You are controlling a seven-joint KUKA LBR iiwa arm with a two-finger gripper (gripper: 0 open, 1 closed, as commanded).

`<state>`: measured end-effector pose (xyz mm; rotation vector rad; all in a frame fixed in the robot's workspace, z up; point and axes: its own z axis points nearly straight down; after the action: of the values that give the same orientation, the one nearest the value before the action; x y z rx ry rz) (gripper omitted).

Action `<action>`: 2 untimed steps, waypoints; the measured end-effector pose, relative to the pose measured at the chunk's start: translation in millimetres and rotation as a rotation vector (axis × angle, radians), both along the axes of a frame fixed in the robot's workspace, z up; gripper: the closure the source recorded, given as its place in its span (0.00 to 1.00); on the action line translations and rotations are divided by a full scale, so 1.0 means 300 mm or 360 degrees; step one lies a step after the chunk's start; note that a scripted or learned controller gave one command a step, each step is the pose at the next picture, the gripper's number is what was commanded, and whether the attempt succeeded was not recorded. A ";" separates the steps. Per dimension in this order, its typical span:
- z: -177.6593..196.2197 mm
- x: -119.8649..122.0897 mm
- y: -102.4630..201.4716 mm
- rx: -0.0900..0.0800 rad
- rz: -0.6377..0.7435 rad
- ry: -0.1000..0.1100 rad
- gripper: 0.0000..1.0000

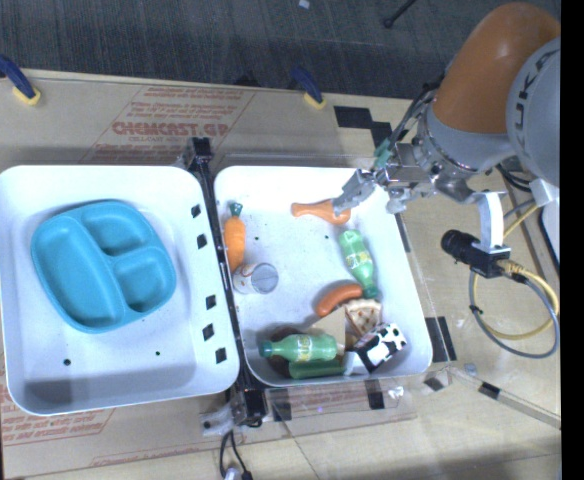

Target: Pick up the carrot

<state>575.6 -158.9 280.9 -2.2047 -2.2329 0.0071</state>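
The carrot (234,241) is orange with a small green top and lies along the left wall of the right bin (272,180), its top pointing to the far side. My gripper (349,194) hangs over the far right part of that bin, well to the right of the carrot. It sits right at the thick end of an orange drumstick (311,208). Nothing of the carrot is near it.
The right bin also holds an upright green bottle (357,257), a sausage (336,295), a pizza slice (362,318), a lying green bottle (302,348), a black-and-white cow toy (382,346) and a grey disc (263,278). A blue divided plate (102,260) lies in the left bin (12,368).
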 end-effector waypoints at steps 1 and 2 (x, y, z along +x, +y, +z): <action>-0.628 0.077 0.178 -0.0007 0.0097 -0.0002 0.00; -0.627 0.172 0.197 -0.0005 -0.0323 -0.0003 0.00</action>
<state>627.3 -99.6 92.8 -2.4216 -2.0000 0.0078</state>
